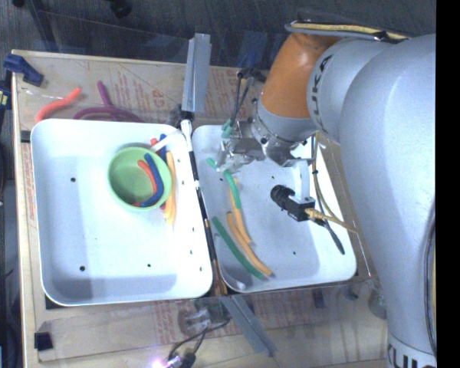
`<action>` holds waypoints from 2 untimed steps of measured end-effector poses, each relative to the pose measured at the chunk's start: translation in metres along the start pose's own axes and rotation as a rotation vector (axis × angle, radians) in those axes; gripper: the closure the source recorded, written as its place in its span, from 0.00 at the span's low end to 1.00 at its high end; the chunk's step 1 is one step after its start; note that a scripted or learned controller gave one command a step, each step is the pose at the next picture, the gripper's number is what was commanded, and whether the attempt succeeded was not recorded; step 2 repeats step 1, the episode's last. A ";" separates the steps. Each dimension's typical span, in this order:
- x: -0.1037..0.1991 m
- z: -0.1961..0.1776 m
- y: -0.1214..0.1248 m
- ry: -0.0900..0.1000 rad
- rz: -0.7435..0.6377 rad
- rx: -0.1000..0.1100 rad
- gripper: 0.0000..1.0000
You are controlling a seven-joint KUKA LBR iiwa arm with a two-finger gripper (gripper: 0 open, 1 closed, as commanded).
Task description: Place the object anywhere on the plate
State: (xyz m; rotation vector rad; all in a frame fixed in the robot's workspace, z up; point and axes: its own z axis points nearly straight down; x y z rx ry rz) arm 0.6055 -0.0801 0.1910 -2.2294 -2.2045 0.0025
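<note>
The green plate (pixel 140 178) in the left bin (pixel 84 267) already carries some sticks, while my gripper (pixel 231 153) hovers over the right bin's (pixel 322 263) far-left corner above loose sticks (pixel 240 232), grip state hidden, so placing remains.

Glossy plastic plate (pixel 140 178); smooth white bins (pixel 84 259).
</note>
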 end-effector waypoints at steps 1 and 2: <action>0.000 0.000 0.000 0.000 0.000 0.000 0.00; 0.000 0.000 0.000 0.000 0.000 0.000 0.00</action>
